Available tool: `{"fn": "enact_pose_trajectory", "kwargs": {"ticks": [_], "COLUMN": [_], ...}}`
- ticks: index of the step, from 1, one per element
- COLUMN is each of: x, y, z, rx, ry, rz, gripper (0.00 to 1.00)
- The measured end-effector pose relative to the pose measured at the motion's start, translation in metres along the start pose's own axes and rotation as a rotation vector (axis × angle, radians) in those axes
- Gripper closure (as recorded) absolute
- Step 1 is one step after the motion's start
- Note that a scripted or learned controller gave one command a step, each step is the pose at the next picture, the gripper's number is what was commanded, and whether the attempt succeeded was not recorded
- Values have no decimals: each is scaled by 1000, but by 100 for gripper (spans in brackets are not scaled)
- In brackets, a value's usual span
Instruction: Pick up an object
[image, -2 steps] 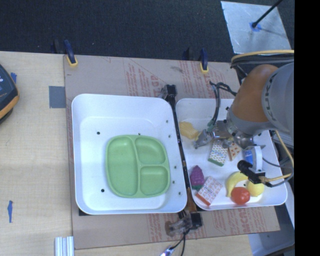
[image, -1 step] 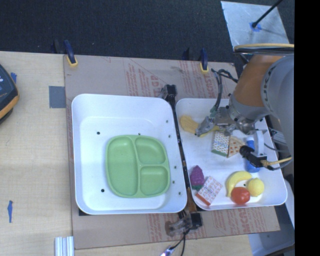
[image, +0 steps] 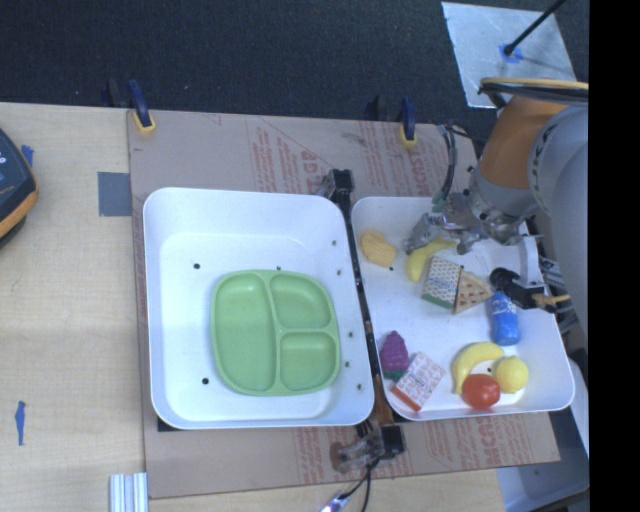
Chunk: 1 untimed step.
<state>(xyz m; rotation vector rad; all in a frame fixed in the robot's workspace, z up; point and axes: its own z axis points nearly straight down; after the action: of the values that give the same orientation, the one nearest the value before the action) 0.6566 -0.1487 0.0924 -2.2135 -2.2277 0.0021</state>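
We look down on a desk bearing two shallow white bins side by side, with the grey arm and its orange band reaching in from the right. The tool sits low in the right bin, at its far end — we cannot tell how it stands, open or closed, because the metal parts blur together. Just below the tool and seemingly touching it lies a yellow, banana-like piece; whether it is gripped we cannot tell. To the tool's left is a small yellow lump. Just nearer the camera than the tool lie a speckled box and a tan wedge, touching each other. Further right of these is a blue bottle. Well below the tool, at the bin's near end, we see a purple grape cluster, a red-and-white packet, a banana, a red tomato and a lemon — the last three bunched together. Far to the tool's left, the left bin holds a green divided plate.
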Motion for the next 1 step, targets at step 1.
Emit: {"fn": "enact_pose_trajectory", "kwargs": {"ticks": [1], "x": [56], "y": [-10], "z": [0], "rx": [2], "ry": [-1], "rz": [0], "gripper": [0]}}
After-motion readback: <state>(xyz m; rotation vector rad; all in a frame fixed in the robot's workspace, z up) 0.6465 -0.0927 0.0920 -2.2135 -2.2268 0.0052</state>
